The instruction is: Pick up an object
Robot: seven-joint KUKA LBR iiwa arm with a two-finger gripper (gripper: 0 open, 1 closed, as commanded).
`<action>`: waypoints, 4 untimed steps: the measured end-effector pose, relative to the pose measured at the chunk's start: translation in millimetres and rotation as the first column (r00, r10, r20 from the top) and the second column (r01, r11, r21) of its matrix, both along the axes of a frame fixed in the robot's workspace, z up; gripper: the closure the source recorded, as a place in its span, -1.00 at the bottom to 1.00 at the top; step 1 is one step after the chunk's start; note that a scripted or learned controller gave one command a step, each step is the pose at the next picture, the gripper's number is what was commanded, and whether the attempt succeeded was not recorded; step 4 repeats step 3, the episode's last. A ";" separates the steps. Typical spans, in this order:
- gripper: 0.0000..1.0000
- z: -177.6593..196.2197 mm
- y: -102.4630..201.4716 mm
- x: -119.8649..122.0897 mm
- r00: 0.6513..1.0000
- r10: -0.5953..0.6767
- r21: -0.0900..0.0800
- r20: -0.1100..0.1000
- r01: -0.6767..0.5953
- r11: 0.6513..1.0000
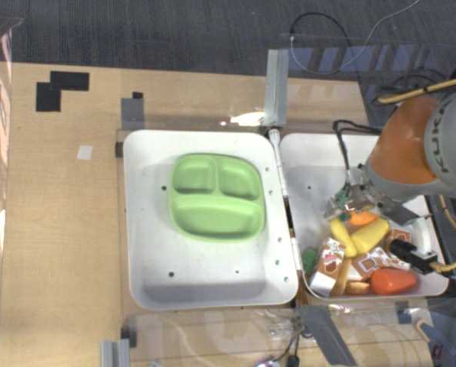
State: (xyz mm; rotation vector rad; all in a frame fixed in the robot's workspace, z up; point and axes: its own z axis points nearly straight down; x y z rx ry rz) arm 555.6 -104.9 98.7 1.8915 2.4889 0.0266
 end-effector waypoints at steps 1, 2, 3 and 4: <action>1.00 108.9 61.7 17.7 0.993 -0.120 -0.004 -0.021 0.120 0.993; 1.00 116.2 62.6 19.7 0.993 -0.114 -0.004 -0.022 0.114 0.994; 1.00 98.0 33.1 -19.5 0.997 0.074 -0.004 -0.024 -0.074 0.997; 1.00 98.0 33.1 -19.5 0.997 0.074 -0.004 -0.024 -0.074 0.997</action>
